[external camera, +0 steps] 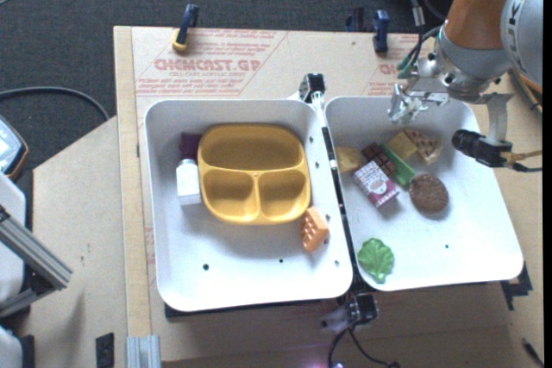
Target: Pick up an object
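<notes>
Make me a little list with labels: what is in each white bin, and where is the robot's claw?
left bin: yellow tray, small white bottle, orange block
right bin: green leaf, brown cookie, snack packet, more toy food
gripper: above the back of the right bin, holding nothing I can see

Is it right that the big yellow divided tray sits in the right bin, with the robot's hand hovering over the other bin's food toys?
Not quite. The camera view shows the yellow divided tray in the left bin. The hand is over the right bin, above the food toys, as you said.
</notes>
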`<move>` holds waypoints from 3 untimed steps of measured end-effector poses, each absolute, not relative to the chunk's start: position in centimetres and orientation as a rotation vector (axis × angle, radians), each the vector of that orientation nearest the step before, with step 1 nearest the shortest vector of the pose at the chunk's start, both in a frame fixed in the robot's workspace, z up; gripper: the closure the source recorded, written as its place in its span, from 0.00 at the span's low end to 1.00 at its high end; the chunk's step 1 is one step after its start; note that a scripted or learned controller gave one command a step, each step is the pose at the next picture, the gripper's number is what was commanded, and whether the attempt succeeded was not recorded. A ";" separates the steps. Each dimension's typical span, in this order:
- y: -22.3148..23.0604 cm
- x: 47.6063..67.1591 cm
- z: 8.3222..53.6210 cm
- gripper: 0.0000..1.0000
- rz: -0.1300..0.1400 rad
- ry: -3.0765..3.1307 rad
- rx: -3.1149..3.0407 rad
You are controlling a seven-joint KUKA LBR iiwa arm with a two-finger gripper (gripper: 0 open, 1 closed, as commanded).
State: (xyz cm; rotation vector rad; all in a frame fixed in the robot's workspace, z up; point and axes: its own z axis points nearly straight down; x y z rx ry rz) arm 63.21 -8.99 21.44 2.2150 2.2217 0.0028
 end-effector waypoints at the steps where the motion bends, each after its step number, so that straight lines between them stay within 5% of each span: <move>1: -10.0 62.1 22.5 1.00 -0.001 2.220 2.222; 3: -9.3 62.4 23.5 1.00 -0.002 2.221 2.222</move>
